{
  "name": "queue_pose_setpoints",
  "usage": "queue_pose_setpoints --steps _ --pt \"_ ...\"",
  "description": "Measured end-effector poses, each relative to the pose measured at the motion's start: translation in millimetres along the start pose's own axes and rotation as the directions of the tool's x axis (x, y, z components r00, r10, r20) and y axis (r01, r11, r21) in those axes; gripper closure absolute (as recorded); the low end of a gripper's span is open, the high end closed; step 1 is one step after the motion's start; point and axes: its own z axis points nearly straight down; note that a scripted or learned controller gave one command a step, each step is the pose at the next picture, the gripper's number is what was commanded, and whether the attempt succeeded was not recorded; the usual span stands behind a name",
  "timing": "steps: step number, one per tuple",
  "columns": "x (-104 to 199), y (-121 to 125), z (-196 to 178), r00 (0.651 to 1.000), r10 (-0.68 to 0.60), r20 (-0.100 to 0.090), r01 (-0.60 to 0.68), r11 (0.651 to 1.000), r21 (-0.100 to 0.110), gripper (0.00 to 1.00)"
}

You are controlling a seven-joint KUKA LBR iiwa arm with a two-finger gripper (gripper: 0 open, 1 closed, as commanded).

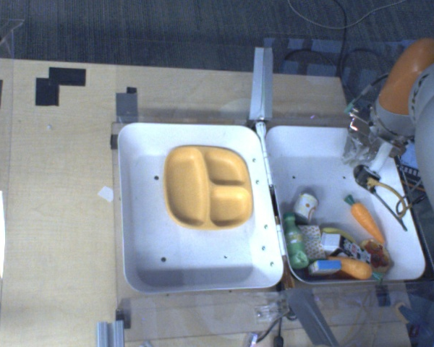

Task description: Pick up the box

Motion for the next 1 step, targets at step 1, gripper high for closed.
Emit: queue_pose_setpoints --steps 1 --pt "2.5 1.5 -13.1 1.0 -0.008 -0.001 0.008 1.0 -0.006 1.0"
